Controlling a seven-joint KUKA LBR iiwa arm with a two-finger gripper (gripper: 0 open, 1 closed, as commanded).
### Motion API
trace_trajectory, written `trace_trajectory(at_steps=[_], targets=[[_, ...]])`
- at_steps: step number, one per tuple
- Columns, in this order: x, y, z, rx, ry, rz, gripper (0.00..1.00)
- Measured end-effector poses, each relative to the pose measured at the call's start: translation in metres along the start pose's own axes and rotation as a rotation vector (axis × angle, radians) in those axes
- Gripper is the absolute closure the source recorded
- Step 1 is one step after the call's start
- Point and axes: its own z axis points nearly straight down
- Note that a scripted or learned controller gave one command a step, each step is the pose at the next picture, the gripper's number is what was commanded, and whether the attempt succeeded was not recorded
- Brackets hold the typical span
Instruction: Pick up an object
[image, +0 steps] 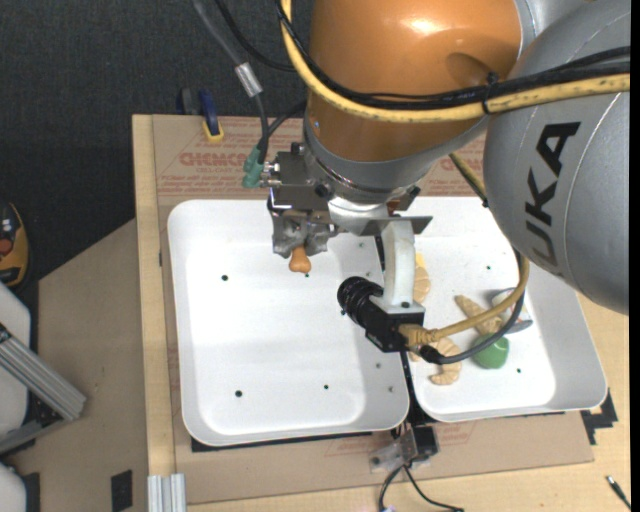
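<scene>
2 white bins (250, 400) on cardboard-topped bench (160, 200), dark floor (70, 80)

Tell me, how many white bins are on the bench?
2. The left bin lies under the pincer; the right bin sits beside it, touching, holding small toys. The arm hides part of both.

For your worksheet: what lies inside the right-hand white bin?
In the right bin: a green object and tan pieces. The arm covers the bin's upper part, so anything there is hidden.
</scene>
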Motion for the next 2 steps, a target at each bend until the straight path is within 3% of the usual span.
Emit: trace_trajectory(at_steps=[1, 2], targets=[[0.000, 0.001, -0.128, -0.008, 0.004, 0.000, 1.00], [0.000, -0.002, 0.000, 0.022, -0.011, 0.003, 1.00]])
